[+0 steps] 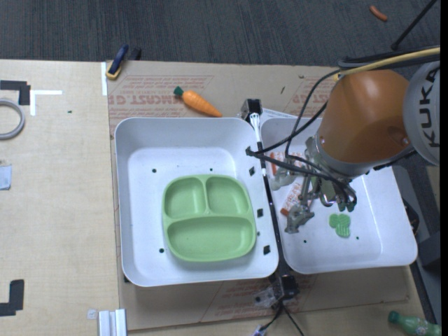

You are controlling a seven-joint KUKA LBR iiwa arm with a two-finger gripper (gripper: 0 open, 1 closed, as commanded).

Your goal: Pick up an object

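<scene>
Glossy green three-compartment plate [208, 218] sits in the smooth white left bin [133, 208].

The grey arm with its orange band [367, 121] covers much of the right-hand shallow white bin [381, 250], hiding the bin's upper wall and part of its floor. Beneath the wrist, the metal two-finger gripper [316, 203] is tangled among black cables, and its fingers cannot be made out. Something red and white [278, 164] peeks from under those cables, perhaps a package. A green bottle [414, 323] is cut off at the lower right corner. A grey ring [12, 120] is cropped by the left edge.
</scene>
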